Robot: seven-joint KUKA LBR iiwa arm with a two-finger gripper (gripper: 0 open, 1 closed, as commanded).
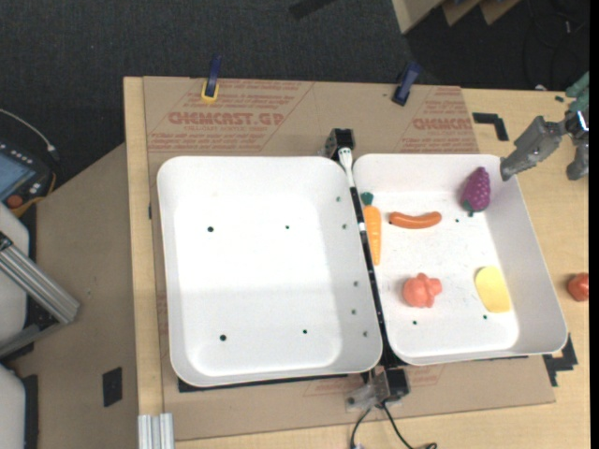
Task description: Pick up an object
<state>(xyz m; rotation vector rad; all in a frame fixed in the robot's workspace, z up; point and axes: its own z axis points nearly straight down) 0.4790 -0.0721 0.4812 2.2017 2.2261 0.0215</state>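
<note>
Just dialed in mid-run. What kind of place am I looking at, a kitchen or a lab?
Most likely a robotics lab bench, not a kitchen. Two shallow white bins sit on a clamped cardboard sheet, toy food such as a carrot and purple grapes lies in the right bin, and the claw hangs nearby.

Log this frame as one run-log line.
gripper: beside right white bin, holding nothing | nearest: purple grape bunch | orange carrot: against left wall | pick: not started

Right bin: purple grapes (475, 189), sausage (414, 219), carrot (372, 233), pink-red fruit (422, 290), lemon (492, 288), all apart.
</note>
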